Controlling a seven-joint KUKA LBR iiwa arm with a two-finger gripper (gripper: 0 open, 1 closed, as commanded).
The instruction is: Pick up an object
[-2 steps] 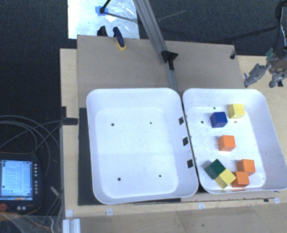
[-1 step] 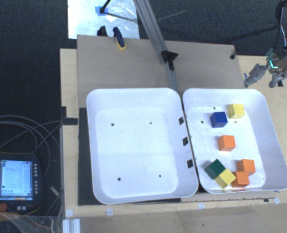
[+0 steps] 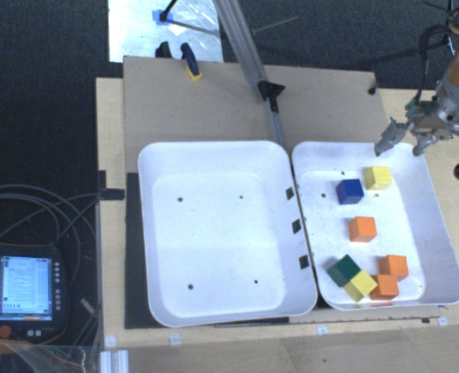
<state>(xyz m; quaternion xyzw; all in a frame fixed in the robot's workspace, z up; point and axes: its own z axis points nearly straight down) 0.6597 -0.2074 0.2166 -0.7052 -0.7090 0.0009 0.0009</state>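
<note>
Blocks sit in the right bin, seven in all. In the camera view, take the orange block near the bin's centre as your clock hub. At 12 o'clock you find the blue block, with the yellow block just beside it toward 1 o'clock. From 5 to 6 o'clock a cluster lies near the bin's front edge: a dark green block touching a second yellow block, then two further orange blocks, one behind the other, close together.

Locate the end effector at 1 o'clock from the hub, above the bin's rear rim, beyond the first yellow block. Its two fingers stand spread wide, with nothing between them. The grey arm enters from 3 o'clock.

At 9 o'clock the left bin lies side by side with the right bin on the counter. A teach pendant rests on the dark floor at 8 o'clock.
</note>
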